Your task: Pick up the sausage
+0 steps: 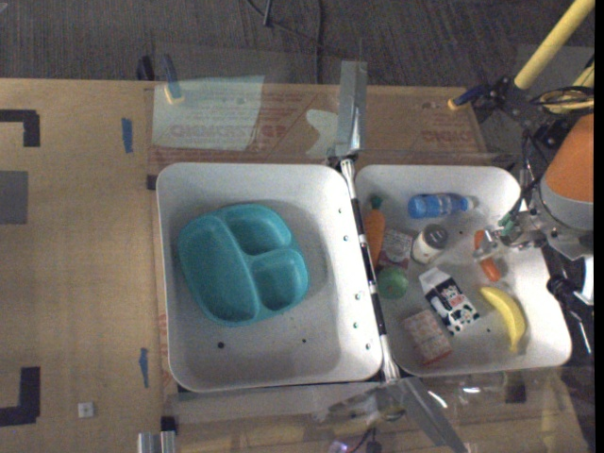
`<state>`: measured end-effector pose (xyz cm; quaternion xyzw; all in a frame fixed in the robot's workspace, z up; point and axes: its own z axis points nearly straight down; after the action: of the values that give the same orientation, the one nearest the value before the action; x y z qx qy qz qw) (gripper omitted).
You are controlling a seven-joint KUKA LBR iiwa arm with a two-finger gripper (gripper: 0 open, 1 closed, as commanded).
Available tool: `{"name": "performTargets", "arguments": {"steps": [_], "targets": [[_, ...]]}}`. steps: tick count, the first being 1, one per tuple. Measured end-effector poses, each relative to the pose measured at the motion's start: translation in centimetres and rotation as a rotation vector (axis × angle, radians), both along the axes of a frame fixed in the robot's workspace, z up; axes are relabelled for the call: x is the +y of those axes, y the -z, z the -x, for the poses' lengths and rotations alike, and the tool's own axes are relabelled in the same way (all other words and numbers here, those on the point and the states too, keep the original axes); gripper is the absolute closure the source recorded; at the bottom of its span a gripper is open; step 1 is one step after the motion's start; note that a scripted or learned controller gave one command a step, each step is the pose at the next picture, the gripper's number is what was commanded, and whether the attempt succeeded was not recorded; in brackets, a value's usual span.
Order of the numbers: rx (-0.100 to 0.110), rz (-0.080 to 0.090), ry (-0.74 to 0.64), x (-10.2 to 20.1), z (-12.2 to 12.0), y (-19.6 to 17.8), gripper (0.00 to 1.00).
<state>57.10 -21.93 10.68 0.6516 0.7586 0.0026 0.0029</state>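
The brown snack pack (427, 336) sits closest; my gripper (503, 230) hangs just over the little orange sausage (489, 269); I can't tell my grip, so nothing's picked up yet

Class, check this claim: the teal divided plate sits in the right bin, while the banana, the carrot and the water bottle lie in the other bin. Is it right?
Not quite. The camera view shows the teal divided plate in the left bin, not the right. The banana, carrot and water bottle lie in the other bin, the right bin.
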Motion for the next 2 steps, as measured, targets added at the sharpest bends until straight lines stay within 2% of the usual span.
{"name": "performTargets", "arguments": {"steps": [1,2], "targets": [[-0.004,0.002,0.002,-0.1,-0.1,-1.0,1.00],[-0.003,0.007,-0.100,-0.7,-5.3,1.6,1.00]]}}
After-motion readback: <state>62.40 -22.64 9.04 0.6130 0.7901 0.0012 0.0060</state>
